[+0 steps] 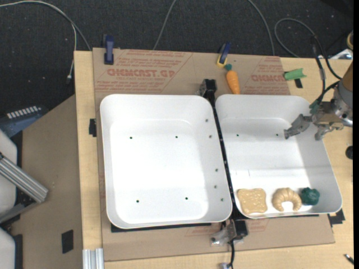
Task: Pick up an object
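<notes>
Grey metal arm enters from the right edge, wrist held above the right bin's (314, 167) far right rim. The gripper (307, 129) points left and down over the bin's upper right area; its fingers are spread apart, nothing between them, touching nothing. Three small items lie in a row along the bin's near wall: a flat tan toast-shaped piece (252, 200), a golden curved croissant (286, 199) and a dark green knobbly piece (309, 195). An orange carrot (233, 81) rests on the cardboard behind the bins.
</notes>
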`<control>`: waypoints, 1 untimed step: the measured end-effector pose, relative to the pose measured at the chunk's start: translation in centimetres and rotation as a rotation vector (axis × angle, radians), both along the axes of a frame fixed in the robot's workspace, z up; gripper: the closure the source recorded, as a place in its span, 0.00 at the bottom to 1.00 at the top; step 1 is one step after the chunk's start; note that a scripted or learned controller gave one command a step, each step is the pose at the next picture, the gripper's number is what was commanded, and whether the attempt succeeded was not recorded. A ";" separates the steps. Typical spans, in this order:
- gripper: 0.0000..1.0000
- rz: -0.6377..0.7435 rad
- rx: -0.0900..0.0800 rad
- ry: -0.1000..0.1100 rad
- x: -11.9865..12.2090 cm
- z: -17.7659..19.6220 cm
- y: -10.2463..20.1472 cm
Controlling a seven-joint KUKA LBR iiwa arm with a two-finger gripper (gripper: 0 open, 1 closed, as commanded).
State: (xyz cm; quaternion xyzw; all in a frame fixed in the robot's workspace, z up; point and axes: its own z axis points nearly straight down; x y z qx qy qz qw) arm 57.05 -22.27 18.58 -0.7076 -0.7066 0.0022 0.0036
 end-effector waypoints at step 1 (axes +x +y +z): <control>0.00 0.002 -0.002 -0.009 0.2 0.5 0.0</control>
